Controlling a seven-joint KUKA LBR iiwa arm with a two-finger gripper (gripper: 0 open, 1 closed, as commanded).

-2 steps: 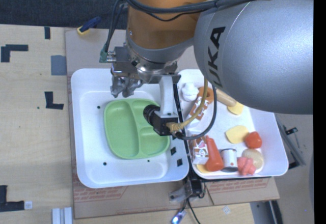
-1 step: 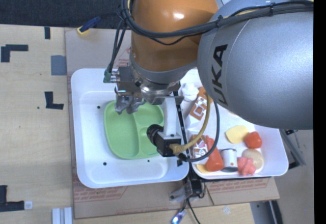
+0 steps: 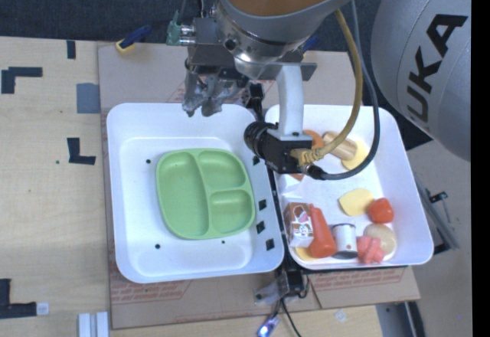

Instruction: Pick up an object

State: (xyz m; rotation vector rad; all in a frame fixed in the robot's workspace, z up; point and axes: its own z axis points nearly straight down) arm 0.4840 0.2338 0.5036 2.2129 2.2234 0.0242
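We read the jaws (image 3: 205,102) as hanging above the far rim of the left bin (image 3: 126,197), slightly apart as far as the dark fingertips let us judge, with nothing between them. The nearest candidate, the green divided plate (image 3: 205,194), lies flat in that bin, below and toward us from the jaws; its low, thin rim looks hard to pinch. The small items sit well off to the arm's side in the right bin (image 3: 406,167): a yellow piece (image 3: 354,202), a red tomato-like piece (image 3: 380,211), an orange carrot-like piece (image 3: 322,240) and a pink piece (image 3: 370,250), crowded at the near corner. To do this step well, we would choose one isolated small item, centre the jaws over it, descend straight, and close only once the fingers straddle it.
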